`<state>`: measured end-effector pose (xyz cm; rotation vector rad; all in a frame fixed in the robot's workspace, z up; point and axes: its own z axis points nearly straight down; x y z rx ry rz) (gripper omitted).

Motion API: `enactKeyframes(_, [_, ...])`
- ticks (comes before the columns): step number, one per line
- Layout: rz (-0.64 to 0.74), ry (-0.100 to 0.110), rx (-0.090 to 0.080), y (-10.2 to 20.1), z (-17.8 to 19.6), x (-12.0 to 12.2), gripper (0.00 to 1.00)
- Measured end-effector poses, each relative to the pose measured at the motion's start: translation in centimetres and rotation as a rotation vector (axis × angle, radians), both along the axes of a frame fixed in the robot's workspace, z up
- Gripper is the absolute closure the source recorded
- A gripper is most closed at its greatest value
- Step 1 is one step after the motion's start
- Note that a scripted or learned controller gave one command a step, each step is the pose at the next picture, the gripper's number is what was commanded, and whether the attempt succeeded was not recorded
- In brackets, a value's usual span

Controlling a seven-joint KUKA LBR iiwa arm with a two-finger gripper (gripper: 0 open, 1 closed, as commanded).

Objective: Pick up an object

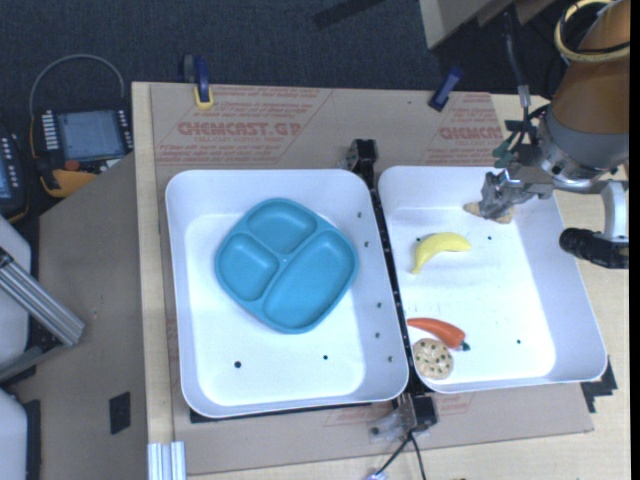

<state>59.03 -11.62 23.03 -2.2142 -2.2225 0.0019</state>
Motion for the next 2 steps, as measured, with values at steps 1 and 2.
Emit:
enactKeyframes(1, [0.0, 0.0, 0.0, 4.6, -0.5, -2.1, 1.0])
enactKeyframes(2, [0.003, -0.001, 0.001, 10.3, 0.3, -3.7, 1.0])
